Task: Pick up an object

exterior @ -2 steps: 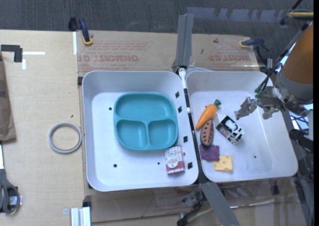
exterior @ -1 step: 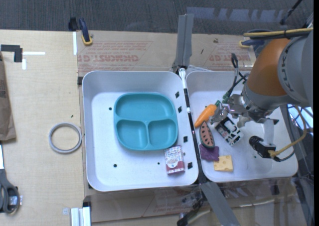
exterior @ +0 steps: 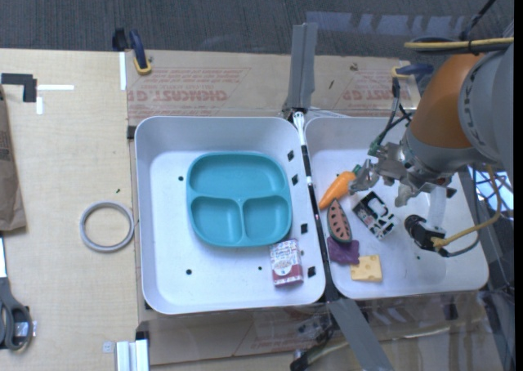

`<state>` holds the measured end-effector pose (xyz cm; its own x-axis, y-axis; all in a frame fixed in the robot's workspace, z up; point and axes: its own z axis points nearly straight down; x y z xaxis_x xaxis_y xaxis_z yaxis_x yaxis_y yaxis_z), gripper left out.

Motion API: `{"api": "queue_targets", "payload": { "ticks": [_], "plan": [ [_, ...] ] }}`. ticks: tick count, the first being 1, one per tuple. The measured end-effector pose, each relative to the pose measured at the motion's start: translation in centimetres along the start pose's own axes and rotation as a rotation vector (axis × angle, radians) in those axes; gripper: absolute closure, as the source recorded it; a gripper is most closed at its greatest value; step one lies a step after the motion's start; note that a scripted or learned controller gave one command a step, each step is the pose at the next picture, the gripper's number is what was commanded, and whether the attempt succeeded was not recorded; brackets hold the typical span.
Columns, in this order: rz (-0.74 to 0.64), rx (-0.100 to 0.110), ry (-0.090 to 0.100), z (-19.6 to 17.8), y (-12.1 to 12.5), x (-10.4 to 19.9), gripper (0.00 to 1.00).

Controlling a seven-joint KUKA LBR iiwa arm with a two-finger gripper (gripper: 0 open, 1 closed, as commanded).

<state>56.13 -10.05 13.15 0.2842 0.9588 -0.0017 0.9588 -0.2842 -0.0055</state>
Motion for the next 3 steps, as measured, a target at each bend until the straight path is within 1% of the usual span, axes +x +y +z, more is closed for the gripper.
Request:
{"api": "queue_targets", "payload": {
  "ticks": [1,2,3],
  "plan": [
    [-0.322,-0.002,-0.002,-5.8,5.0,4.0,0.0],
    [-0.496,-0.019,0.006,3.3,3.0,1.9,0.0],
    [-0.501,-0.003,-0.001,-4.9,4.1,0.9,0.0]
  ]
}}
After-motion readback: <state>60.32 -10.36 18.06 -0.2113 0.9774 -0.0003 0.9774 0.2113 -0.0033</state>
